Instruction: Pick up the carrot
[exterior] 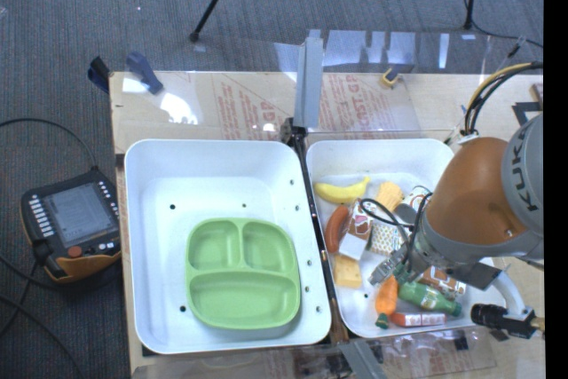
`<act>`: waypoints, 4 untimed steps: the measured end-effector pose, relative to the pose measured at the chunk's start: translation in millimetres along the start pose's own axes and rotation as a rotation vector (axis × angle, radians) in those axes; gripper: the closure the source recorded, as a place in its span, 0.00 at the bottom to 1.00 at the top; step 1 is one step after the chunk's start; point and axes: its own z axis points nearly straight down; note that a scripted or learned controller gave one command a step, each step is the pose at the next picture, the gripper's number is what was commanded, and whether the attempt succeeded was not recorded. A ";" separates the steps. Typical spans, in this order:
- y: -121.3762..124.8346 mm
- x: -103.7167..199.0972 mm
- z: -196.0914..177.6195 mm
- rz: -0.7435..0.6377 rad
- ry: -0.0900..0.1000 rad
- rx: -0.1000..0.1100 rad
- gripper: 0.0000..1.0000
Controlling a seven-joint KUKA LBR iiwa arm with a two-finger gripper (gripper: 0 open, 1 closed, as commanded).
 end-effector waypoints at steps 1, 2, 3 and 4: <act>-0.2 0.2 0.4 0.000 0.000 0.001 0.00; -11.2 -22.3 25.8 -0.047 -0.006 -0.004 0.00; -11.8 -22.8 17.1 -0.041 -0.002 -0.003 1.00; 30.9 50.3 -75.8 -0.002 -0.005 -0.007 1.00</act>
